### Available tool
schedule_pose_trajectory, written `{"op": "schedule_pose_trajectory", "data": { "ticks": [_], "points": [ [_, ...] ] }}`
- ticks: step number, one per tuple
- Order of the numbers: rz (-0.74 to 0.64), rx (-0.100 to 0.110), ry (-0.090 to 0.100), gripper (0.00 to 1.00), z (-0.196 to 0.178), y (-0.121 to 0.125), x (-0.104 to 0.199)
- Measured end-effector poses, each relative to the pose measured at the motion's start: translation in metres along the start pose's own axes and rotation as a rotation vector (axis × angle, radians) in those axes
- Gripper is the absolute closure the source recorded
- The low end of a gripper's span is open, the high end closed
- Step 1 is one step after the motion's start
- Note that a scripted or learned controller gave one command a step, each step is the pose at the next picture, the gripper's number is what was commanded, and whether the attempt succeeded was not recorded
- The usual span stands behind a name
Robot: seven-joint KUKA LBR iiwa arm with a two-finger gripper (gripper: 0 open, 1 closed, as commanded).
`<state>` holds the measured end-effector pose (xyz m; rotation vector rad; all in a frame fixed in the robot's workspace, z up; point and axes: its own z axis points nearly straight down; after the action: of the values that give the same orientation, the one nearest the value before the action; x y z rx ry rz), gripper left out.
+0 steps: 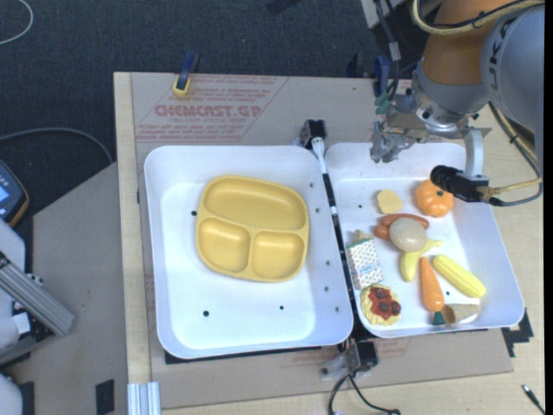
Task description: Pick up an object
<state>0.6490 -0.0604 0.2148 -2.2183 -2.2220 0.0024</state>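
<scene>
My gripper point(389, 148) hangs over the far left corner of the right bin point(505, 266), open with nothing between its fingers. Several toy foods lie below and to its right. An orange pumpkin point(432, 199) and a yellow cheese piece point(390, 201) are nearest. Further toward the front lie a beige egg-like item point(408, 235) on a red sausage point(386, 227), a small banana point(411, 264), a carrot point(431, 285), a corn cob point(459, 276), a checked cracker point(365, 262), a pizza slice point(382, 304) and a pale wedge point(460, 314).
The left bin point(173, 275) holds a yellow divided plate point(253, 227). A black divider bar point(328, 197) runs between the two bins. Both stand on a cardboard sheet point(216, 106) with a yellow clamp point(182, 83) at its far edge.
</scene>
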Motion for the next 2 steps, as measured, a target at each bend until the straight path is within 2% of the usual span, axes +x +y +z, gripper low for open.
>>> {"op": "schedule_pose_trajectory", "data": {
  "ticks": [1,2],
  "points": [
    [0.001,-0.006,-0.001,1.0,-0.018,0.008,0.002],
    [0.002,0.0,0.0,1.0,-0.018,-0.006,-0.001]
  ]
}}
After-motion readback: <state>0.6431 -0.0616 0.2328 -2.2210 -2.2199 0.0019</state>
